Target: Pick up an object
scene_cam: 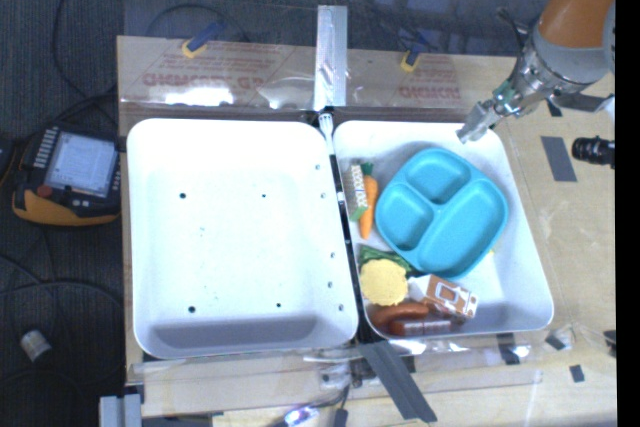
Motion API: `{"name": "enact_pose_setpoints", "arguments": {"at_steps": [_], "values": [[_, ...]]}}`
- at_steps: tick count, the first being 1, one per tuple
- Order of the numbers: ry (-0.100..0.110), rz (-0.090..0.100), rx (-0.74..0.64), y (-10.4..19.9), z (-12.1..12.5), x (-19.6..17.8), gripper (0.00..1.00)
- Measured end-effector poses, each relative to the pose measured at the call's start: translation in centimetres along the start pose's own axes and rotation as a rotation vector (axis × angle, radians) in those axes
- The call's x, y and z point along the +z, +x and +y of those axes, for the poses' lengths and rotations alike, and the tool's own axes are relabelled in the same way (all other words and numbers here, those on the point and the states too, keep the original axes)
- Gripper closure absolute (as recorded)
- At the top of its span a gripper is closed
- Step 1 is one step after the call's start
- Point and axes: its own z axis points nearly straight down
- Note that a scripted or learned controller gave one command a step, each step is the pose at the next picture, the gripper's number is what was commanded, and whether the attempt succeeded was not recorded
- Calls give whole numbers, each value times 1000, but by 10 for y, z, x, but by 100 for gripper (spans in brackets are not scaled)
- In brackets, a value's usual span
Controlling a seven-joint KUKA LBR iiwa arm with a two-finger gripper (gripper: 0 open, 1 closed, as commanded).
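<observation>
Gripper (474, 131) above right bin's (530, 260) far rim, grip state unclear; blue plate (442, 211) just below-left.

Both bins are white, the left bin (235, 235) marked with a few small dark dots across its floor. In the right bin (527, 260) lies a bright blue plate (441, 211) with divided sections. Beside it are an orange carrot (368, 205), a yellow corn cob (384, 281) with green leaves, a reddish-brown sausage (410, 323) and a small orange-brown box (449, 296) with white markings. The arm (577, 10) is grey with an orange band. The desk (580, 245) is pale tan, its back strip printed with faded red lettering.
</observation>
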Motion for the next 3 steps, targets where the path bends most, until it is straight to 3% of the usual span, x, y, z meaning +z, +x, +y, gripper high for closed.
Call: {"name": "enact_pose_setpoints", "arguments": {"at_steps": [1,2,3], "values": [[-2,1,92,-38,2,4,100],[0,-1,5,-39,-4,-5,100],[-3,3,112,-40,1,-2,100]]}}
